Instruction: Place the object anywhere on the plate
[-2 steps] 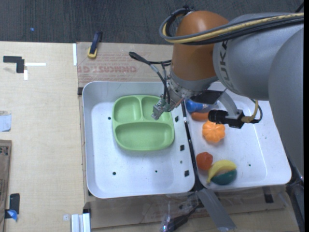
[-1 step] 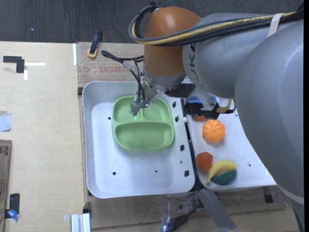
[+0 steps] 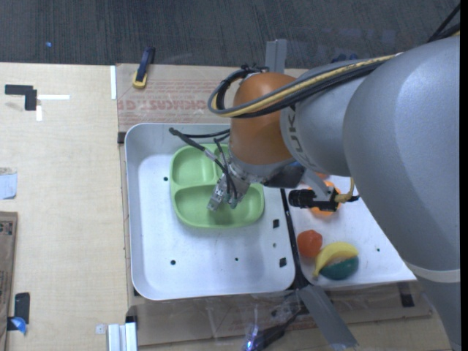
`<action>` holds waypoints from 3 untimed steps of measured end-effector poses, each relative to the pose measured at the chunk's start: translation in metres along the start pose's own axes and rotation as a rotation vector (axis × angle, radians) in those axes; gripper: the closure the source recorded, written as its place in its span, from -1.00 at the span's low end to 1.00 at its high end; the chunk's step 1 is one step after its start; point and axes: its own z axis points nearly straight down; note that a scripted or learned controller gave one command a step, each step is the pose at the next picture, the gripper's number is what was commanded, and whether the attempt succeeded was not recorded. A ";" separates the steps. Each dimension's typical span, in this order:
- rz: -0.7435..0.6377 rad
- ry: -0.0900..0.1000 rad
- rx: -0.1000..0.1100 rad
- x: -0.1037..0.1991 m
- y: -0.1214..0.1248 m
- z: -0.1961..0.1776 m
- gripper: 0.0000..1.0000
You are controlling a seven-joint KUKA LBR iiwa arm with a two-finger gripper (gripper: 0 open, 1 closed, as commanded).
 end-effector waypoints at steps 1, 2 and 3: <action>-0.008 0.019 0.008 0.007 0.002 -0.001 -1.00; 0.050 -0.001 0.001 -0.034 -0.025 -0.232 -1.00; 0.049 -0.003 0.002 -0.035 -0.025 -0.241 1.00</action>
